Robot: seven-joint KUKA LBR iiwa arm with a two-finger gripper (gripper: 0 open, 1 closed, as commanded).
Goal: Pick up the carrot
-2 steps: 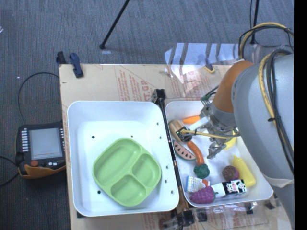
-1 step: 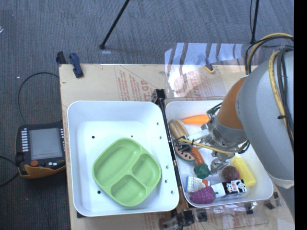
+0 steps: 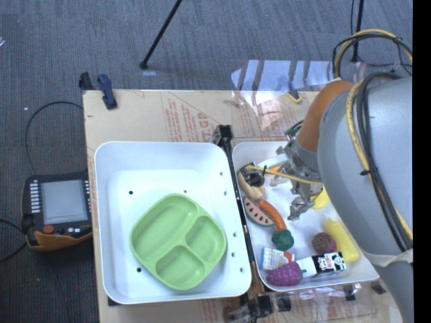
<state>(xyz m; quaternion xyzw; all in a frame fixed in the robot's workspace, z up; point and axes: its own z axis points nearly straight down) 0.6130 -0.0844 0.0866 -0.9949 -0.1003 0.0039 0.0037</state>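
Note:
The carrot (image 3: 272,213) is a short orange piece lying at a slant in the right bin (image 3: 367,269), between a watermelon slice (image 3: 255,212) on its left and a green broccoli (image 3: 283,238) just below it. My gripper (image 3: 301,208) hangs over the right bin, slightly right of the carrot and apart from it. Its fingers look open, with nothing between them. The grey arm covers the bin's right part.
Crowded around the carrot are a tan bread piece (image 3: 250,188), a yellow bottle (image 3: 341,238), a maroon ball (image 3: 323,242), purple grapes (image 3: 284,273) and a milk carton (image 3: 328,263). The left bin (image 3: 114,180) holds a green divided plate (image 3: 178,241).

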